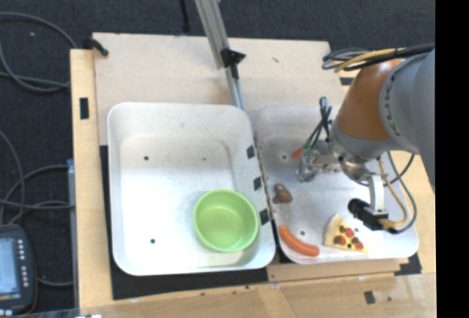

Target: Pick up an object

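In the right bin (293, 122) lie a small brown object (282, 194), a red-orange sausage (298, 241) near the front edge and a pizza slice (344, 234) at the front right. A small orange piece (297, 154) peeks out beside the gripper. My gripper (311, 166) hangs low over the middle of the right bin, just right of the brown object. The arm's wrist covers the bin's right part. A green bowl (226, 219) sits in the left bin (146, 163) at its front right corner.
A slanted metal pole (212, 23) rises from the bench behind the bins. Cables (381, 192) hang off the wrist over the right bin. A tan bench board (183, 67) surrounds both bins.
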### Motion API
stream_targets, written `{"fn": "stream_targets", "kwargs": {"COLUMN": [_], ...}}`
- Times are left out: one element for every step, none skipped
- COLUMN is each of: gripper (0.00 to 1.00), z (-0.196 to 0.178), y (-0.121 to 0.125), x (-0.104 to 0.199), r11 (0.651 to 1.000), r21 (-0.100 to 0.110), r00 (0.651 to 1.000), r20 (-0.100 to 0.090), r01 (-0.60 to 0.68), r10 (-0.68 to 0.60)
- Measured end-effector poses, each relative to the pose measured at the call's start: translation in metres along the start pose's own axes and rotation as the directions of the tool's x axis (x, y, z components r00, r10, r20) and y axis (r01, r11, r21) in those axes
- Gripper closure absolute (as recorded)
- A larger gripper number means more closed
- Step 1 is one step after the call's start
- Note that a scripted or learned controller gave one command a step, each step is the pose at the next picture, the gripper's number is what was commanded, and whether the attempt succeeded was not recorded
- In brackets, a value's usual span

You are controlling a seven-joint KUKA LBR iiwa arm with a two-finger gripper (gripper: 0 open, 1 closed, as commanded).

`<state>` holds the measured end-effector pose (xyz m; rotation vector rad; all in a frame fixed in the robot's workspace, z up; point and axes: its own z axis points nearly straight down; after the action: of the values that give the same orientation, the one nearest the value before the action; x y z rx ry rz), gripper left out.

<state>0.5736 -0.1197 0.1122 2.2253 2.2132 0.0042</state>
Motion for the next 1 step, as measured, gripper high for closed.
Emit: {"fn": "stream_targets", "kwargs": {"gripper": [1.0], "z": [-0.0467], "y": [0.01], "x": [-0.0024], "r11": [1.0], "r21": [-0.001], "r00": [1.0], "r20": [0.0], "r01": [0.008], "r10": [-0.008]}}
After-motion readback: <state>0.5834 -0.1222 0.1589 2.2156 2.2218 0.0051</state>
